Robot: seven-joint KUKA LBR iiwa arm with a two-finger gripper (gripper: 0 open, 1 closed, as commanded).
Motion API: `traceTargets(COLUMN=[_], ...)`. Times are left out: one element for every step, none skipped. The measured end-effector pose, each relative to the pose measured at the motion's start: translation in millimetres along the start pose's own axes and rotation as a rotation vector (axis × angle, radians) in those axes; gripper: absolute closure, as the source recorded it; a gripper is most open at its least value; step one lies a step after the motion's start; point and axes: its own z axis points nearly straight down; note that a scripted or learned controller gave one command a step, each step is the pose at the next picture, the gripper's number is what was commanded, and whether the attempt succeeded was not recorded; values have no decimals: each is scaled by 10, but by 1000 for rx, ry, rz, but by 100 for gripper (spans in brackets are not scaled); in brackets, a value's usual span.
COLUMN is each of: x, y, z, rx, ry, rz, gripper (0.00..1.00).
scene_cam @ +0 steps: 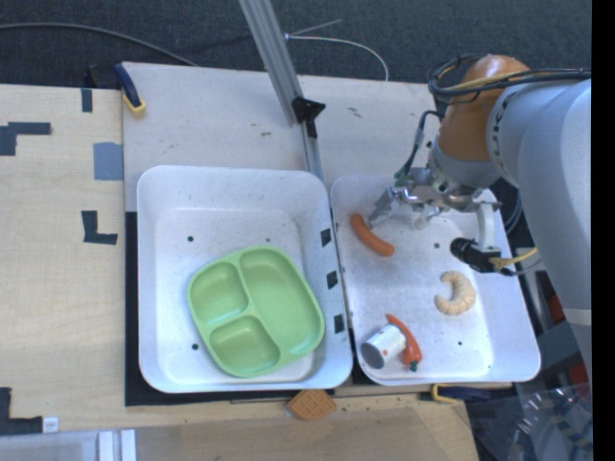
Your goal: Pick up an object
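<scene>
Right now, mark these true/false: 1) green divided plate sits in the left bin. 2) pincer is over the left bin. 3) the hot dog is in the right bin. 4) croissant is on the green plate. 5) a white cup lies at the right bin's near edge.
1) True: the green divided plate lies in the left bin.
2) False: the pincer hangs over the right bin, at its far end.
3) True: the hot dog lies in the right bin, just beside the pincer.
4) False: the croissant lies in the right bin.
5) True: the white cup lies on its side there, beside a carrot.
</scene>
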Motion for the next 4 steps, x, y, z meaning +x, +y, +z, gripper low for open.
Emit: traceTargets(x=[7, -4, -1, 4], y=[21, 14, -77, -76], z=[-146, -783, -1289, -1404], rx=[-6, -14, -13, -9], ry=[0, -1, -1, 1], rz=[-2, 0, 0, 0], gripper=[100, 100, 100, 100])
